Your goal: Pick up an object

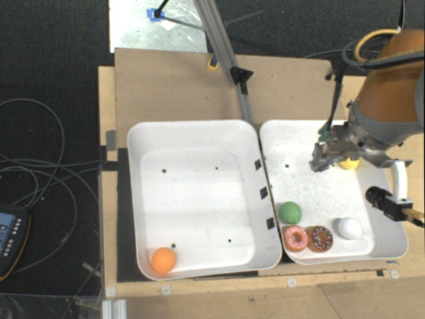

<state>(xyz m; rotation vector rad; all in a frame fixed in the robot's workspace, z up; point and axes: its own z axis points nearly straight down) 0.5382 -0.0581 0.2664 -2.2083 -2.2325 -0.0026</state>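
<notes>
Touching hand (324, 159): yellow object (349, 163)

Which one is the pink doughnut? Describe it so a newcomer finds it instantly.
Start at the right bin and go to its near edge, where four things sit close together. The pink doughnut lies just below the green ball, left of the chocolate doughnut; its pink icing sets it apart.
</notes>
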